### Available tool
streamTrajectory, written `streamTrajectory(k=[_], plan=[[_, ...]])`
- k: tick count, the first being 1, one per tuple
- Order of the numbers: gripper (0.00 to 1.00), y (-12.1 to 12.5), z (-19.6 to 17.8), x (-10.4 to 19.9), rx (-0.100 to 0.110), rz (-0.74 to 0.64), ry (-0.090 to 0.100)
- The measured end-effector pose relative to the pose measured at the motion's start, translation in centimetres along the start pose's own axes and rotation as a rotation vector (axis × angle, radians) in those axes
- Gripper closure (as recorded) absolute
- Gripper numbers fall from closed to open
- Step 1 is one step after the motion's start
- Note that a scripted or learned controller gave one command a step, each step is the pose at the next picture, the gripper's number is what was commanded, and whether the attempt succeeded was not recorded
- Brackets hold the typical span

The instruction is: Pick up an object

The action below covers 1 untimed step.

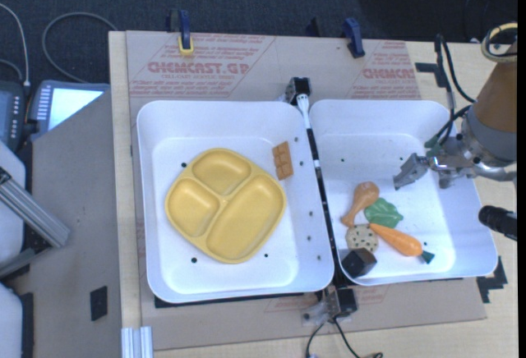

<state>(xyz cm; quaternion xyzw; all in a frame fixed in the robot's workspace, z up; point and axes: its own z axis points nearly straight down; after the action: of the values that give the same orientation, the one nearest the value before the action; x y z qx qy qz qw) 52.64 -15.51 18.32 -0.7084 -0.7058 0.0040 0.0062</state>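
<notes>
Nothing is picked up yet, so almost all of the job is left. The gripper [411, 172] is seen over the right bin [386, 122], near the bin's right wall. Nothing is seen between the grey fingers [405, 176]. It cannot be told if the fingers are spread or pressed together.

The toys are grouped in the near half of the right bin, toward its left wall. A drumstick [361, 200] is laid there, and it is the toy nearest to the gripper. A green leaf [384, 212] is touching the drumstick's right side. A carrot [399, 240] is laid just below the leaf. A cookie [360, 238] and a black block [358, 262] are found below the drumstick, close to the bin's near edge.

All of these toys are placed lower and more to the left than the gripper, near it but not touching it. A toy must be reached, pinched and lifted before the job is done.

A yellow plate [226, 204] and a small waffle [283, 159] are laid in the left bin [164, 126], far from the gripper.
</notes>
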Motion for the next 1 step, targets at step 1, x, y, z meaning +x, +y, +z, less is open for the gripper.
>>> streamTrajectory(k=[1], plan=[[0.0,0.33,-0.72,0.04,-0.014,-0.004,-0.003]])
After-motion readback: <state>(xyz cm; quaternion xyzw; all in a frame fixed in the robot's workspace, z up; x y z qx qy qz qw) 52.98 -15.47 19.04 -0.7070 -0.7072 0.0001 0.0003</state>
